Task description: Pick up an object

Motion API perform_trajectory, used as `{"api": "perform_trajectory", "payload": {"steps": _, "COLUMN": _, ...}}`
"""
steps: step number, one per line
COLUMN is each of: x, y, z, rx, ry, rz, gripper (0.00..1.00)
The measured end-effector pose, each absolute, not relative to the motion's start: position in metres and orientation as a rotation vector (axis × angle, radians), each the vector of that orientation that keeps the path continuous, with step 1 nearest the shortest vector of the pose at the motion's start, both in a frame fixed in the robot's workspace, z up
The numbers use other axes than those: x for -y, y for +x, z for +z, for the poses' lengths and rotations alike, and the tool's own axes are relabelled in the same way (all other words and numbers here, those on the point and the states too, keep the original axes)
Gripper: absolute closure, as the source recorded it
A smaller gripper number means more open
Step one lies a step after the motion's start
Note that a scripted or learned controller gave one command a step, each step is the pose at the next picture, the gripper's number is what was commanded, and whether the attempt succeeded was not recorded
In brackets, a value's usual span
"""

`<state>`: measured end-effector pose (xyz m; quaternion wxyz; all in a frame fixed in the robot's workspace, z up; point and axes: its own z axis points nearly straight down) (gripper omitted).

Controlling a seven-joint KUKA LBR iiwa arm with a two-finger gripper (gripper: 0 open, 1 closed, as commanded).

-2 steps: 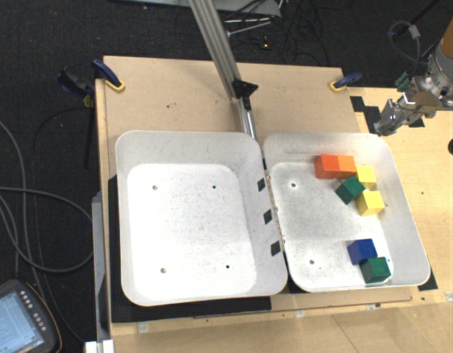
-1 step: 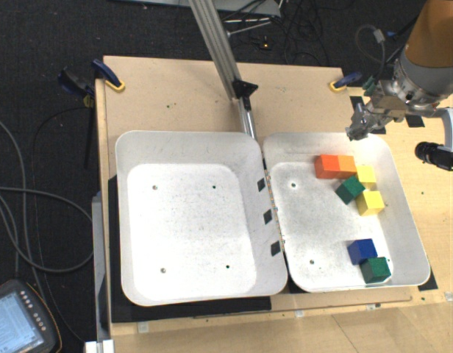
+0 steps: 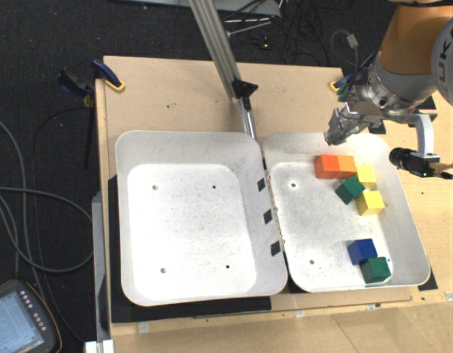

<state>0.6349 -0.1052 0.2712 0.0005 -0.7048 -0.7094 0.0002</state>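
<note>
Orange block (image 3: 335, 165): I see it lying in the right bin (image 3: 307, 219), just below the tool (image 3: 337, 135) in the camera view and apart from it. No object sits between the tool's tips; I cannot tell from this angle how far apart they stand.

Tool: it hangs over the far rim of the right bin, at the end of the grey arm (image 3: 414, 43) with its orange band, which comes in from the right.

Other objects, located from the tool:
- A yellow block (image 3: 365, 174) touches the orange block on the side nearer the arm.
- A green block (image 3: 350, 190) lies just nearer the camera than the orange one, tilted.
- A second yellow block (image 3: 371, 201) lies just beside that green block.
- A blue block (image 3: 362, 250) and a second green block (image 3: 376, 270) touch each other at the bin's near right corner, well apart from the tool.

The left bin (image 3: 190, 215) lies to the tool's left, across the shared edge. Both bins rest on the surface (image 3: 175, 94).
</note>
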Motion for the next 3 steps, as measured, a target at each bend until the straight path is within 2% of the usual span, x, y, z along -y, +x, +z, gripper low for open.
{"api": "perform_trajectory", "payload": {"steps": 3, "x": -0.056, "y": 0.645, "z": 0.262, "rx": 2.230, "ry": -2.211, "rz": -0.003, "gripper": 1.00}}
